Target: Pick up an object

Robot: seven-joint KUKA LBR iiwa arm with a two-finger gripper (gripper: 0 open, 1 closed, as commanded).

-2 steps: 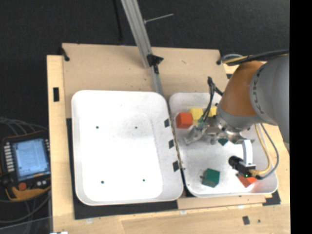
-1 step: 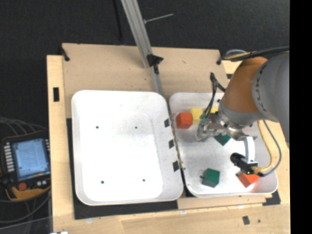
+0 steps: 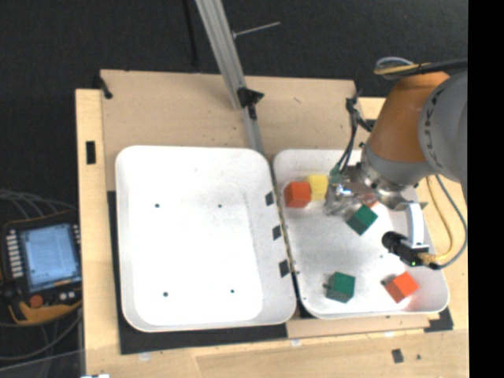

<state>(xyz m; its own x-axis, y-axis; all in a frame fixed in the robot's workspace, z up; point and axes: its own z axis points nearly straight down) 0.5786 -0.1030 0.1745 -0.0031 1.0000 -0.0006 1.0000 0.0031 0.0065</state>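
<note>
The right bin (image 3: 315, 309) holds several small blocks. An orange block (image 3: 297, 194) and a yellow block (image 3: 317, 185) sit side by side near its upper left corner. My gripper (image 3: 343, 201) hangs just right of the yellow block. A tilted green block (image 3: 362, 220) lies right up against the gripper's lower right side; whether it is gripped is unclear. A second green block (image 3: 340, 287) rests near the bin's front edge, and another orange block (image 3: 402, 287) sits in the front right corner.
The left bin (image 3: 134, 211) lies beside the right one, with a shared rim between them (image 3: 282, 235). A slanted metal pole (image 3: 224, 46) crosses the back of the bench. A pendant screen (image 3: 43, 254) sits off the bench's left edge.
</note>
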